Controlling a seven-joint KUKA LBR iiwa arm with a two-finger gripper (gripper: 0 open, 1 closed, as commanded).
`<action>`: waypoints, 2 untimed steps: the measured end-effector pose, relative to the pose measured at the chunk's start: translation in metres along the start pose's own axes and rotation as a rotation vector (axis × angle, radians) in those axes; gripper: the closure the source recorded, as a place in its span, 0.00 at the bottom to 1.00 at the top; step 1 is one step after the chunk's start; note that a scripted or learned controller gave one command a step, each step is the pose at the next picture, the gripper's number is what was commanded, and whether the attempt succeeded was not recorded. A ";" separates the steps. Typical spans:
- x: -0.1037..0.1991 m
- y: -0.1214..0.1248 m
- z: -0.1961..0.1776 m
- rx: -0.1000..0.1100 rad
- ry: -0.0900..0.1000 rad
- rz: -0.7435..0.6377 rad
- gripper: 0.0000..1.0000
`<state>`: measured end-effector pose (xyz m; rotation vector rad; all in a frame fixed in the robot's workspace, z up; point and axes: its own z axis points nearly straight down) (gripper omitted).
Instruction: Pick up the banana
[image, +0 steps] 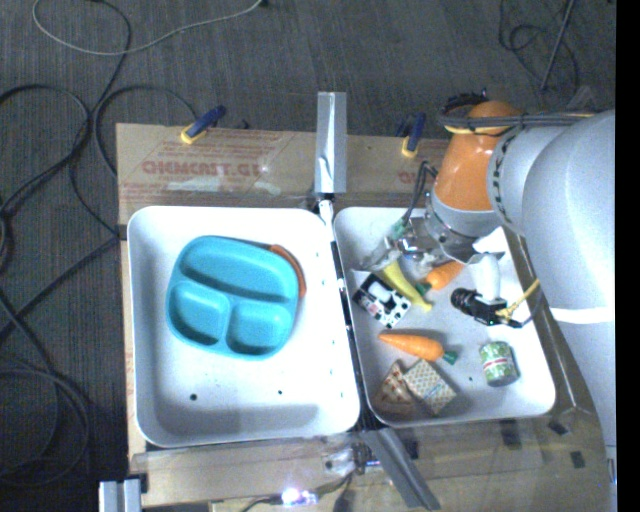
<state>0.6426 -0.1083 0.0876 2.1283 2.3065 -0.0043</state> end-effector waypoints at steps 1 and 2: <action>0.002 0.001 -0.010 -0.003 0.003 -0.002 1.00; 0.067 0.031 -0.115 0.001 0.003 -0.038 1.00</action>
